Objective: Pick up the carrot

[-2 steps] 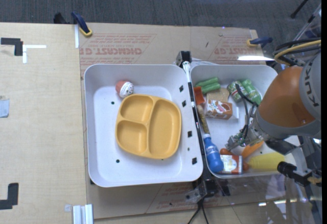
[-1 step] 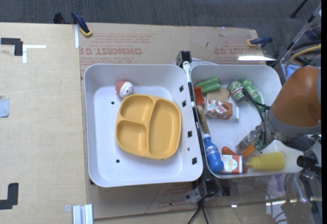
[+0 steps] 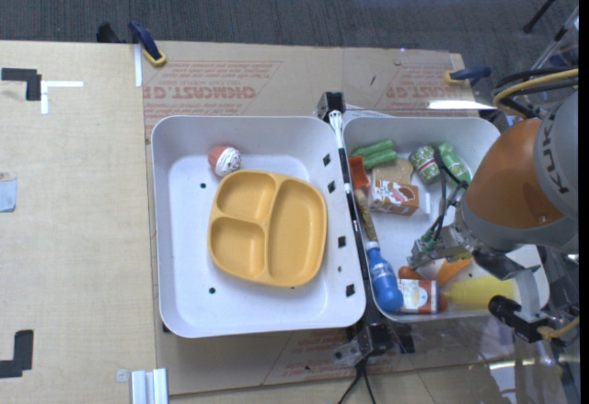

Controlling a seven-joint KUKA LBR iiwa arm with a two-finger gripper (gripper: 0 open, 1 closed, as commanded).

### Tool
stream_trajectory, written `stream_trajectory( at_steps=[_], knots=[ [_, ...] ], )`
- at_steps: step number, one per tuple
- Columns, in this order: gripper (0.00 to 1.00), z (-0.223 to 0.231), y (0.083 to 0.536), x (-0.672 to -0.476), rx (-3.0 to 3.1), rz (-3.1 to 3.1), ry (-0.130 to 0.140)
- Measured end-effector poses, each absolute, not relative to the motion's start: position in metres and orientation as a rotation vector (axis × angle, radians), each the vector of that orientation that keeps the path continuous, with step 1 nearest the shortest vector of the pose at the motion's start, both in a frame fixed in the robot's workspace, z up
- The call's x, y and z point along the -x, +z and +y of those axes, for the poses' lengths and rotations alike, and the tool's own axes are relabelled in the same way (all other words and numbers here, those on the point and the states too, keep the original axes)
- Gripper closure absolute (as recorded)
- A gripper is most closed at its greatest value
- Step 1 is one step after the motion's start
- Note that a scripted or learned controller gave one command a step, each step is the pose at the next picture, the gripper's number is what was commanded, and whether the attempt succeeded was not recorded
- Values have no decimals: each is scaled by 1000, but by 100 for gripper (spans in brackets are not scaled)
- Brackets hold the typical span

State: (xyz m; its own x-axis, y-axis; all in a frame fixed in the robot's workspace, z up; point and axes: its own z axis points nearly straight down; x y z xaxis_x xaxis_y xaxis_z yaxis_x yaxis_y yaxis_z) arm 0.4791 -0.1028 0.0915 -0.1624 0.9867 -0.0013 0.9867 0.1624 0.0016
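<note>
The carrot (image 3: 454, 270) shows as a short orange piece near the front right of the right bin (image 3: 414, 128), partly covered by the arm. The gripper (image 3: 431, 252) hangs low in that bin, just left of the carrot and touching or nearly touching it. The arm's big orange band (image 3: 515, 181) sits above and to the right and hides part of the bin.
Around the gripper lie a yellow item (image 3: 480, 290), a red-and-white carton (image 3: 419, 295), a blue bottle (image 3: 382, 279), a brown snack pack (image 3: 396, 196) and green items (image 3: 375, 153). The left bin (image 3: 175, 246) holds a yellow divided plate (image 3: 269, 227) and a small red-white object (image 3: 224, 159).
</note>
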Motion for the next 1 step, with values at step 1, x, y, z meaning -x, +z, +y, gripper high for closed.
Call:
stream_trajectory(
  at_steps=[1],
  knots=[
    [0, -103, 92, -479, -2033, 2392, 1]
  ],
)
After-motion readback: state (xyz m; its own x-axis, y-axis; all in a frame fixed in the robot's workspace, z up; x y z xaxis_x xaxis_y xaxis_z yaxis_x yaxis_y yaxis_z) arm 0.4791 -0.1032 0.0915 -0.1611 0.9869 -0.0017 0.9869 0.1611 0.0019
